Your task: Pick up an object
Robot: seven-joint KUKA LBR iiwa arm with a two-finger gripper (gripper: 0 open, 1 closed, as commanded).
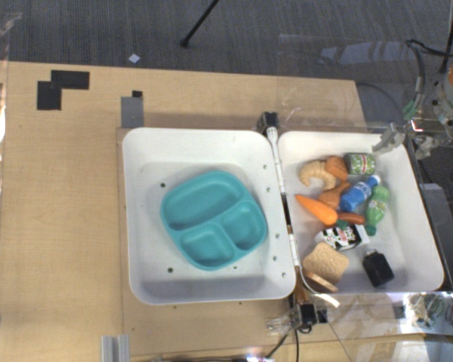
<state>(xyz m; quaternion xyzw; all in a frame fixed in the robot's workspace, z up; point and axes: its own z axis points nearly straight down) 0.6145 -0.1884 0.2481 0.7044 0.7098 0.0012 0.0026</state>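
A: Starting with the containers: what sits in each bin?

B: Two shallow white bins lie side by side on the tabletop (60, 225). The left bin (147, 277) holds a teal divided plate (214, 219), three compartments, lying flat and apart from the walls. The right bin (426, 255) holds a cluster: a croissant (316, 173), a small green can (359, 164), a blue bottle (359, 195), a green bottle (377, 208), a carrot (317, 209), a black-and-white carton (340, 237), a slice of bread (325, 265) and a black block (377, 268).

A: Where is there room to move?

B: The end effector (390, 137) is at the right bin's far right corner, above the rim. Everything lies below and to its left. The can is nearest, just below-left of it; the black block and the bread are farthest, by the near wall. The strip of bin floor along the right wall, directly below the end effector, is bare. The pieces in the cluster touch or overlap one another.

A: And the end effector itself?

B: Small and partly blurred at the frame edge; I cannot tell whether it is spread or pressed together. Nothing is visible between its fingers.
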